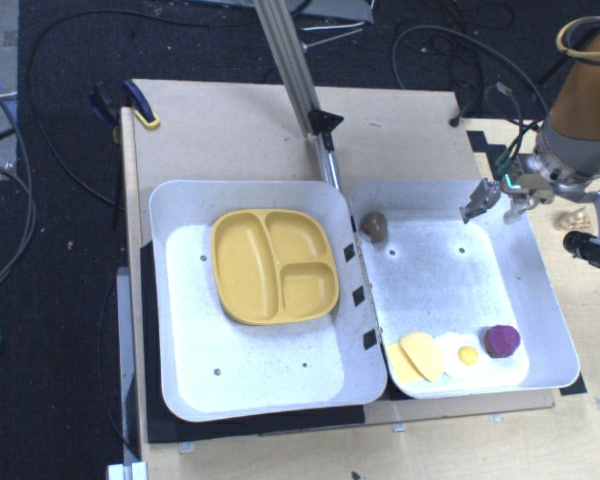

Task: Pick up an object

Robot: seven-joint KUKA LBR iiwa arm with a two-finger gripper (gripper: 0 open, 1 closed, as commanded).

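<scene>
Candidate objects all sit in the right shallow white bin, right half of frame: small brown round ball in its upper-left corner, near the divider; along the bottom edge a row of pale yellow flat wedge-shaped pieces at lower left, a small yellow round object just right of them, then a purple round lumpy object toward the lower-right corner. Rest of that bin floor bare, white speckled. Tool hangs over the bin's upper-right corner, well apart from every object, nothing between its fingers; fingers look spread apart, one dark tip pointing left-down over the bin edge. Grey arm with orange band enters from the right edge, upper right of frame. Left shallow white bin at centre-left holds a yellow plastic three-compartment tray, lying flat, upper middle of that bin. Both bins rest on a light wooden table. A grey metal pole runs from the top of frame down to the gap between the bins. Black cables on dark floor at left.
</scene>
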